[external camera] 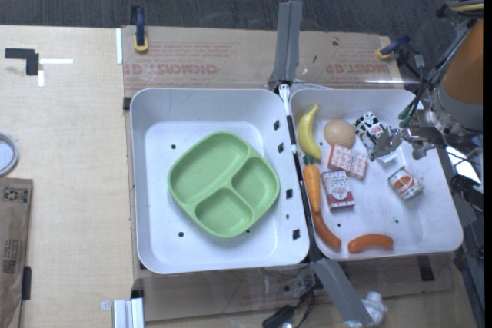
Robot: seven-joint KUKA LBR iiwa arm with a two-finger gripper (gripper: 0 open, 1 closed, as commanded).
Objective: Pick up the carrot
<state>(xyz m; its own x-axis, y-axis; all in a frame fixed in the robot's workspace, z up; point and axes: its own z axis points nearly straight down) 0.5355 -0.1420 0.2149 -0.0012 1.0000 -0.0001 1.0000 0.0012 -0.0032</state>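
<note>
The carrot (311,188) is orange with a small green top. It lies lengthwise along the left wall of the right bin (438,230), just below a banana (307,130). My gripper (401,146) hangs over the right part of that bin, well to the right of the carrot, between a black-and-white patterned item (367,125) and a small can (404,183). Its fingers stand open with nothing between them.
Two small cartons (347,160) (337,190) sit right of the carrot, and a round tan item (339,134) lies by the banana. A red-orange pepper (324,233) and a sausage (370,243) lie near the front wall. The left bin (150,165) holds a green divided plate (223,184).
</note>
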